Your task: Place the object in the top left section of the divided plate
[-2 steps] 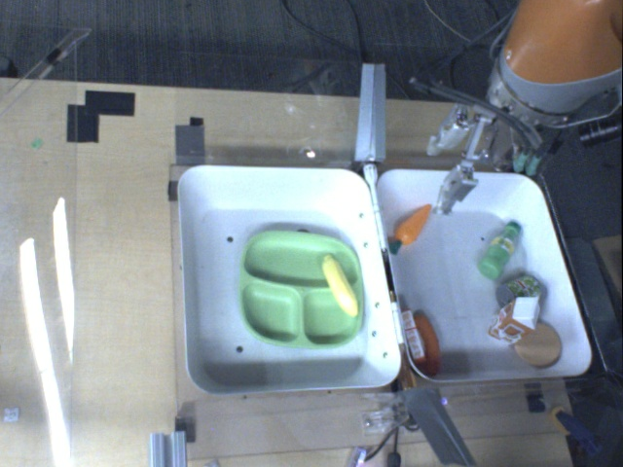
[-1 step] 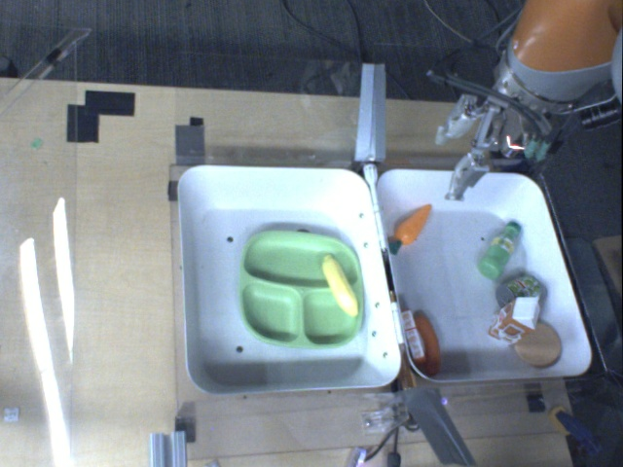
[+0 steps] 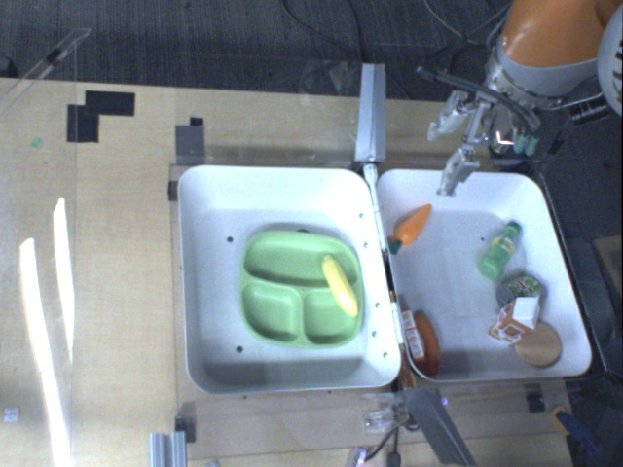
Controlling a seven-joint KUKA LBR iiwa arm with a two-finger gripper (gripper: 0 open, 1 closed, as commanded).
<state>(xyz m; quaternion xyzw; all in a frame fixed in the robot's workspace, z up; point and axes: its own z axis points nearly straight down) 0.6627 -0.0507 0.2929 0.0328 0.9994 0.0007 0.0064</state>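
The fingers (image 3: 456, 176) hang over the far-left rim of the right bin (image 3: 555, 358), with nothing between them; whether they are parted or pressed together cannot be told at this angle. Above them the gripper (image 3: 458, 168) joins the grey wrist and the orange band of the arm (image 3: 550, 13), which reaches in from the right.

Just below the fingers, near that bin's left wall, lies an orange carrot-like toy (image 3: 413, 225), the closest thing to hand. Farther out in the same bin are a green bottle (image 3: 499, 249), a small can (image 3: 521, 287), a carton (image 3: 516, 319), a tan disc (image 3: 538, 346) and a red bottle (image 3: 421, 339) against the near-left wall.

In the left bin (image 3: 204, 290) sits the green divided plate (image 3: 282, 305), and a yellow banana (image 3: 340, 284) already lies across its right side, bridging the ridge between sections (not in the top left one).

If the banana is the object meant, it looks light, smooth and rigid like a plastic toy. Its curve could roll under pressure, so a grip across the middle of its width seems safest.
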